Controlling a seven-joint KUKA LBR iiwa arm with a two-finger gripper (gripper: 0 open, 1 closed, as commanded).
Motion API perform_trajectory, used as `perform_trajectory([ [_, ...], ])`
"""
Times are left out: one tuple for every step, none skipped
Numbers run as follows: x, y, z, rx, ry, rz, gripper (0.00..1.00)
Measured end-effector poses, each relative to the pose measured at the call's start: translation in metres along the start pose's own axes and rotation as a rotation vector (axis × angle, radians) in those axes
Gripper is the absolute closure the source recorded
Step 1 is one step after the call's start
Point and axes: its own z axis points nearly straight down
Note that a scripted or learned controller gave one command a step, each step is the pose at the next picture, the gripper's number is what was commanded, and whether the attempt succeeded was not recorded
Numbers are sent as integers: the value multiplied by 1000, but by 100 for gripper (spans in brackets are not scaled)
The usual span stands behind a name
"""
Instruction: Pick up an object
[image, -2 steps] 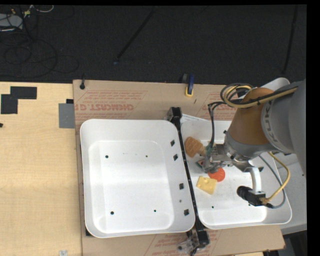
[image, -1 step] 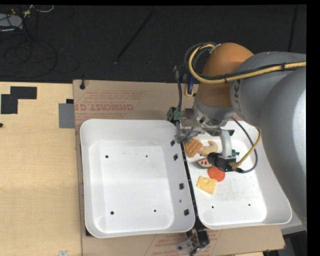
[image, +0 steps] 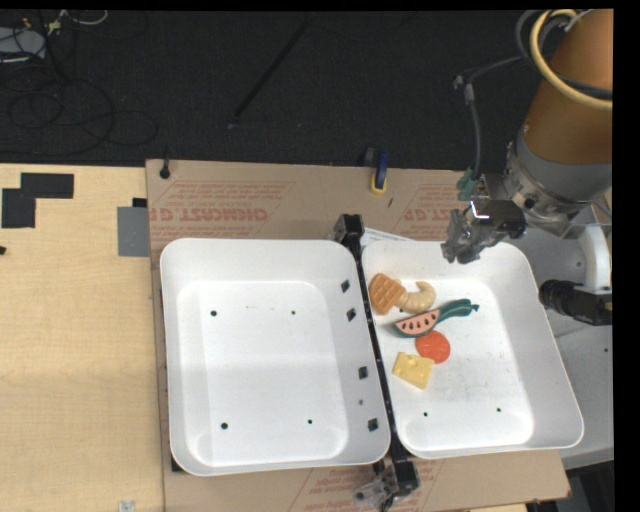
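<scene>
I saw a cardboard sheet (image: 250, 200) lying on the surface (image: 70, 330). A blue-and-yellow clamp (image: 378, 170) gripped its far edge.

Light: I see even, bright overhead light; both white bins (image: 260, 440) near blown out.
Shadows: soft, short ones beside the toy food below-left of the gripper (image: 463, 245).
Glare: mild on bin rims.
Focus: I get slight softness overall; gripper detail muddy.
Background: dark, underexposed above the fingers.
</scene>
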Motion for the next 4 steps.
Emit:
perform_trajectory([
  [2,-51,55,19,1,-3,100],
  [54,-53,52,15,1,-9,100],
  [115,-46,-71,0,4,-12,100],
  [156,-78,-137,8,3,-10,100],
])
